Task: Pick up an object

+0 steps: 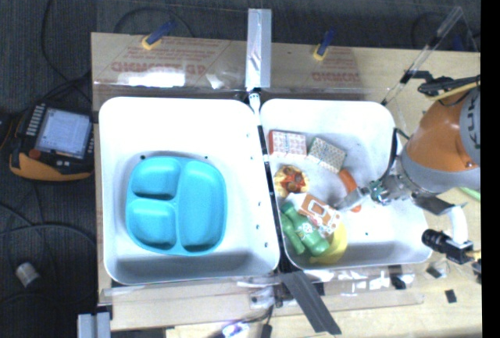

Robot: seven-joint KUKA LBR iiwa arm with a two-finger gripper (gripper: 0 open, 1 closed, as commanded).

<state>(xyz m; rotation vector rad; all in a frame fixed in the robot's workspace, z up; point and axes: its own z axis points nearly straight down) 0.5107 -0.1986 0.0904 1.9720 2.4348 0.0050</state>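
Where claw (375, 192) hangs | orange object (349, 183) just left | right bin (375, 114)

1. Patterned red-white box (287, 144), flat, right bin's upper left corner.
2. Grey packet (326, 153), tilted, beside it.
3. Orange-white carton (319, 213) atop green bottle (301, 233) and yellow piece (337, 244), front left.

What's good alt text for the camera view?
The grey arm's end effector reaches from the right into the right bin, beside a pile of small packaged items along its left side. The left bin holds a blue divided plate.
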